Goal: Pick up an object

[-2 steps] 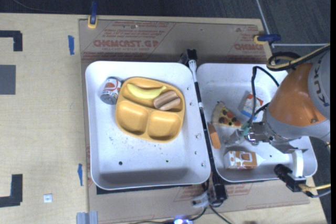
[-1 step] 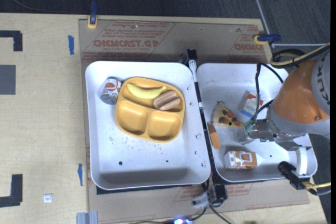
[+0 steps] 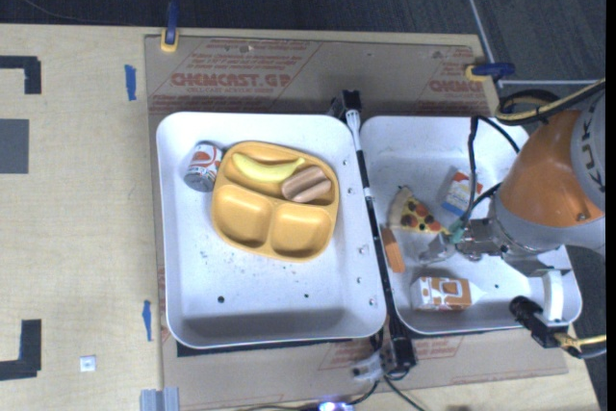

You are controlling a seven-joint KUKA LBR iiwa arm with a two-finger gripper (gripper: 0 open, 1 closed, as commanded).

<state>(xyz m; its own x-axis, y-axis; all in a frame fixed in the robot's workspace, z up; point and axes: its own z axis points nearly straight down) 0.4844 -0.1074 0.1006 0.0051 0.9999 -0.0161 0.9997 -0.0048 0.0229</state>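
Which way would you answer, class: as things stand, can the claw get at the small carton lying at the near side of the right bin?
Probably yes. The claw hangs just above the carton in the right bin, and nothing lies on the carton or between them.

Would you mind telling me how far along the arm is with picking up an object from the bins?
Nothing looks picked up yet. The pincer is low in the right bin, beside the pizza slice, but the view does not show anything between its fingers. The small carton and the orange piece lie on the bin floor. Left to do: grasp one item and lift it out.
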